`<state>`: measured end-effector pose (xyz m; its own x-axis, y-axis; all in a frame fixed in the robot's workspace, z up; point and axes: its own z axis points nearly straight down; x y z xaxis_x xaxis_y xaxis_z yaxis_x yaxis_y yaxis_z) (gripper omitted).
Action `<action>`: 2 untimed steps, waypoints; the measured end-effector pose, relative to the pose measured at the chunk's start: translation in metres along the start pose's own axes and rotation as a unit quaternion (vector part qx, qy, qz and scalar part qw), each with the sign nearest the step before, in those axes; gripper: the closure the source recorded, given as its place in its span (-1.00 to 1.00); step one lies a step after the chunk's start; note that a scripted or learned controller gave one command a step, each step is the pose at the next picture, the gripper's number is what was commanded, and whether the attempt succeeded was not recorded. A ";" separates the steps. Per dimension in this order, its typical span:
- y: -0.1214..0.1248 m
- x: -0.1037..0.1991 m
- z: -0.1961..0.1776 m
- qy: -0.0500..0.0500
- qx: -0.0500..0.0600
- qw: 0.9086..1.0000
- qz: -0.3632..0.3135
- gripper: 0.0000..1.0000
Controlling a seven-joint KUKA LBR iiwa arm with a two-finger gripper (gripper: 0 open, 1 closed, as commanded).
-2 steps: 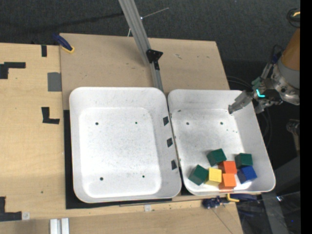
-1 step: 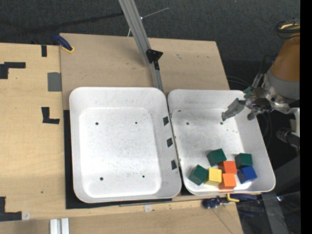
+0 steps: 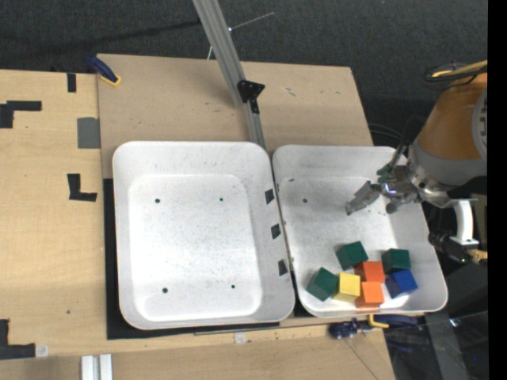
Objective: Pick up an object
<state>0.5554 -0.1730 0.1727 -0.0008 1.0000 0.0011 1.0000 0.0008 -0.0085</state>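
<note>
The arm enters from the right and carries the tool over the upper part of the right bin. The tool's fingers point left toward the bin's middle and look nearly closed; nothing is seen between them.

The blocks lie clustered in the near right corner of the right bin, well apart from the tool. One green block sits at the top of the cluster. A second green block lies at its left end, touching a yellow block. Two orange blocks sit just right of the yellow one. A dark green block lies above a blue block at the right end.

The left bin stands beside the right bin on the desk. A metal pole slants across the top.
</note>
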 end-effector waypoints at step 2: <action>0.001 -0.002 0.032 0.000 -0.003 1.000 -0.001 1.00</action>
<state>0.5563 -0.1745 0.1410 -0.0023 1.0000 0.0009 1.0000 0.0023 -0.0026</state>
